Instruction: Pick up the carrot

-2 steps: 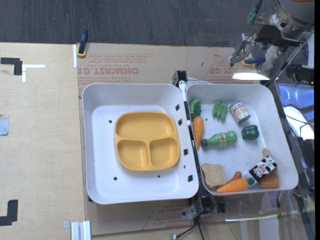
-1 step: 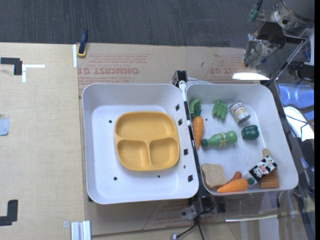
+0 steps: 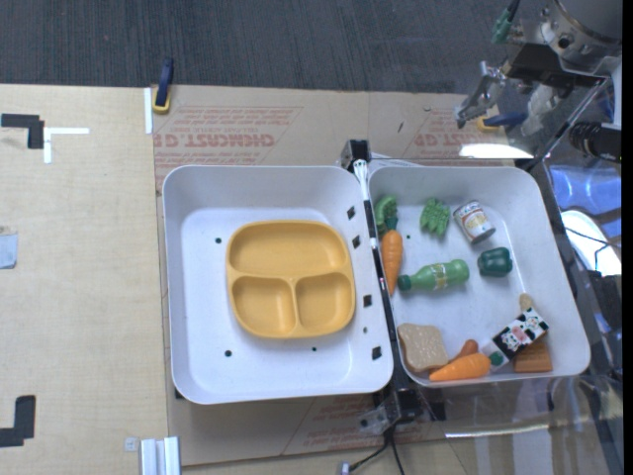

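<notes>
Arm hardware, top right corner
Arm (image 3: 584, 8) had a grey body with an orange band at the top edge, a black block on the wrist, silver metal gripper (image 3: 475, 107) parts, green and blue cabling alongside

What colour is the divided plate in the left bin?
Yellow-orange plate, plain, with no pattern, seen in the camera view.

- The tool (image 3: 477, 105) hangs above the tabletop (image 3: 79, 295), beyond the right white plastic bin (image 3: 550, 228).
- An orange toy carrot (image 3: 392, 256) lies against that bin's left wall.
- A yellow three-compartment plate (image 3: 291, 277) sits in the left white bin (image 3: 188, 295).
</notes>
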Controlling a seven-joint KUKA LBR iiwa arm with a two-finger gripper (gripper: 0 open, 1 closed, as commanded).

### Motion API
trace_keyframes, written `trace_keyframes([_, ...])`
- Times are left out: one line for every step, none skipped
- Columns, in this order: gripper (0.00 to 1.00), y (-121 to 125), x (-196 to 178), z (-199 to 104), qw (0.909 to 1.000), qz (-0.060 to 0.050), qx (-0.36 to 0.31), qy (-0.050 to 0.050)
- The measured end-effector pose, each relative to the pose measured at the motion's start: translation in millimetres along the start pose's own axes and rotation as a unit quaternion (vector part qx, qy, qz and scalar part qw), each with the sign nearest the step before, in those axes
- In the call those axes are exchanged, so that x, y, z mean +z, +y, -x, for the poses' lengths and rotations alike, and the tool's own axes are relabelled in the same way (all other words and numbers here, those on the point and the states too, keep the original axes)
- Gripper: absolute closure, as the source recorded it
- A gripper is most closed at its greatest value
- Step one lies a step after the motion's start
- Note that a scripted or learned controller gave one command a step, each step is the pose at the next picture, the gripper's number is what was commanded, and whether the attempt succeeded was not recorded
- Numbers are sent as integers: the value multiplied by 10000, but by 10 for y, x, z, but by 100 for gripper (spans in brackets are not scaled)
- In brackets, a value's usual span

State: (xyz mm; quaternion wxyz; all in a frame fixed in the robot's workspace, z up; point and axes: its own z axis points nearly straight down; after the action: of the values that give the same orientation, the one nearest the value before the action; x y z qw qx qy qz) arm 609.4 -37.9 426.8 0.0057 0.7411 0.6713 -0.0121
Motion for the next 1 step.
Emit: trace_keyframes([100, 14, -71, -1, 10000, -3, -16, -19])
